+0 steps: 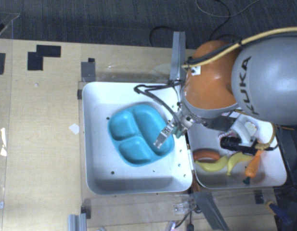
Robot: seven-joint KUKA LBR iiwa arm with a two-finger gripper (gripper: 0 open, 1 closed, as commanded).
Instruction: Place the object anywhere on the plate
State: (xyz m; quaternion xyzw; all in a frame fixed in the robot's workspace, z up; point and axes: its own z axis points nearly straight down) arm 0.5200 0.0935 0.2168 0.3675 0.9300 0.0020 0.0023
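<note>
Gripper (162,138) over blue plate's (134,131) right edge in left bin (97,177), fingers apart w/ nothing btwn, banana (220,165), carrot (252,166) etc. along right bin's (276,179) front edge

A robotics lab: KUKA arm (264,76), loose cables (220,8), wooden bench (37,143) with white bins (97,177).

Plate (136,134) in left bin (97,177)

A pale wooden bench (37,143) stands on dark grey carpet (90,8), black block markings (42,56) printed near its far edge, while thin black cables (213,4) loop across the floor beyond.
</note>
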